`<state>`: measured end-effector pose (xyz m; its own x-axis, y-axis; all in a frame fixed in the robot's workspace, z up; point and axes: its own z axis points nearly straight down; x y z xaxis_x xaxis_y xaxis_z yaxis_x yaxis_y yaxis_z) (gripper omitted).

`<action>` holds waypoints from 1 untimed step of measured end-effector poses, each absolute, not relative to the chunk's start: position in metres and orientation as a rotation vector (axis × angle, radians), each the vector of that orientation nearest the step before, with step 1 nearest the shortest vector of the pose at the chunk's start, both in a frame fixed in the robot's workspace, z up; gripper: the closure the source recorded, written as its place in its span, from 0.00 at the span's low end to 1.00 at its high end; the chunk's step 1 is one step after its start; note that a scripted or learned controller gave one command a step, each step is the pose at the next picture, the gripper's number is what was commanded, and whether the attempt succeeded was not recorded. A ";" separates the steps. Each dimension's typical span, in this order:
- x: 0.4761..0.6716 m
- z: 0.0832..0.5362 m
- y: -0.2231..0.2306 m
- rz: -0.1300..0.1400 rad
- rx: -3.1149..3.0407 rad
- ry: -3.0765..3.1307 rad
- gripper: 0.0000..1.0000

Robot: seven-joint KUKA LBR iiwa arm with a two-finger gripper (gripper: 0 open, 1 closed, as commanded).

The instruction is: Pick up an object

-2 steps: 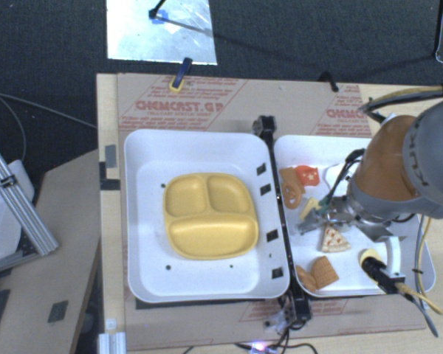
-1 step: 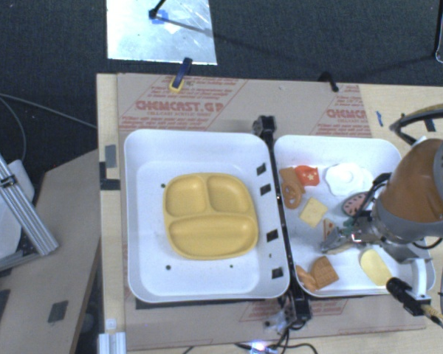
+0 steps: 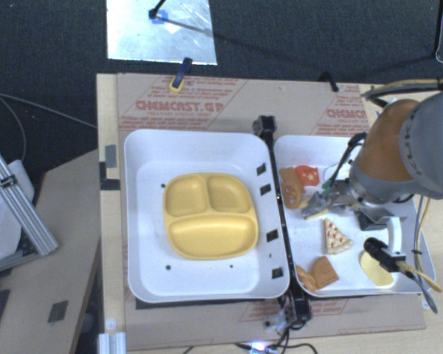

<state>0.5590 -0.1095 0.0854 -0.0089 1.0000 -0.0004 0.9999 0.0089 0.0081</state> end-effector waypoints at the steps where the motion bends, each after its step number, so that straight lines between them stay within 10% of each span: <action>1: 0.483 0.084 -0.106 -0.004 2.227 2.224 0.00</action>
<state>0.4828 -0.1059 0.0836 0.0011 1.0000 0.0023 1.0000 -0.0011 -0.0060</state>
